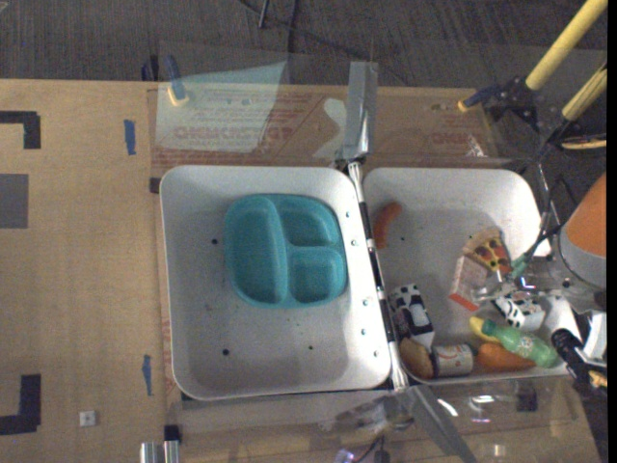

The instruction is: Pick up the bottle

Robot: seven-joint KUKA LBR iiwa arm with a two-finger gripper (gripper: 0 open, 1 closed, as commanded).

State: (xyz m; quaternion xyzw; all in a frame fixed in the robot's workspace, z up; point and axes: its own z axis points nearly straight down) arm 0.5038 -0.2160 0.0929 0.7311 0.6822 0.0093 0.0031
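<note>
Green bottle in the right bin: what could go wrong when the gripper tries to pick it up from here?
1. The green bottle lies on its side, close against an orange carrot, so the gripper may catch the carrot instead, or push both away.
2. The bottle is near the front corner of the right bin, so a finger could strike the wall.

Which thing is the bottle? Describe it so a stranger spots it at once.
Go to the right-hand shallow white bin, to its lower right corner in the camera view. A green plastic bottle with a yellow cap lies there on its side, beside an orange carrot-shaped toy. Nothing else around it is green.
</note>
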